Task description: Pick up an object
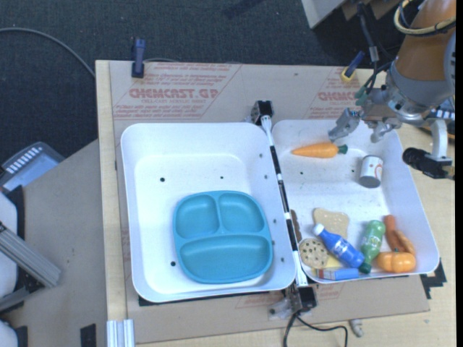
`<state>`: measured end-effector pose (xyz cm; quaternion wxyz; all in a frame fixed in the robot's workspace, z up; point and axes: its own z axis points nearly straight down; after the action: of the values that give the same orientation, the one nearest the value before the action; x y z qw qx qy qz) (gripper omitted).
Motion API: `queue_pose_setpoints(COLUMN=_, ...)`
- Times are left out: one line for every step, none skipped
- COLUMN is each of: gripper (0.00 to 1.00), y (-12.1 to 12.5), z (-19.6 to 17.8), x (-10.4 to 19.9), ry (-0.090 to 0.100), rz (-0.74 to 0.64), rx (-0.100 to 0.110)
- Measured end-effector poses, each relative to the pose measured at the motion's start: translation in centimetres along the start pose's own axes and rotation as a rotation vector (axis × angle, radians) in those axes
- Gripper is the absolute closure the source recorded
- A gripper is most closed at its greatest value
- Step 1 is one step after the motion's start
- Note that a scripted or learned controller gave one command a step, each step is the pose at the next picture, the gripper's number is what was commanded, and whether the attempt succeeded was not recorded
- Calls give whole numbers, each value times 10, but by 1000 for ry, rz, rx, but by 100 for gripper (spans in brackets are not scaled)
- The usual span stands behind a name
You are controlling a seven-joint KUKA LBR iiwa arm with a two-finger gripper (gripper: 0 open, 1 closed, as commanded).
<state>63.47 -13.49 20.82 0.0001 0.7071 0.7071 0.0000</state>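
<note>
- The table [181, 92] carries two white bins side by side.
- The left bin [145, 194] holds a blue divided plate [222, 236].
- The right bin [405, 194] holds a carrot [317, 150] near its far edge, a small can [370, 170], and a blue bottle [338, 246], green bottle [372, 238] and cookie [312, 251] clustered at the near end.
- The tool [364, 125] hangs over the far end, fingers spread, pinching nothing, just right of the carrot.
</note>
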Motion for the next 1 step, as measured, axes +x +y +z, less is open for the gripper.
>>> queue_pose_setpoints(gripper=0, y=-29, z=25, x=-41, ry=-1, rz=1, rx=2)
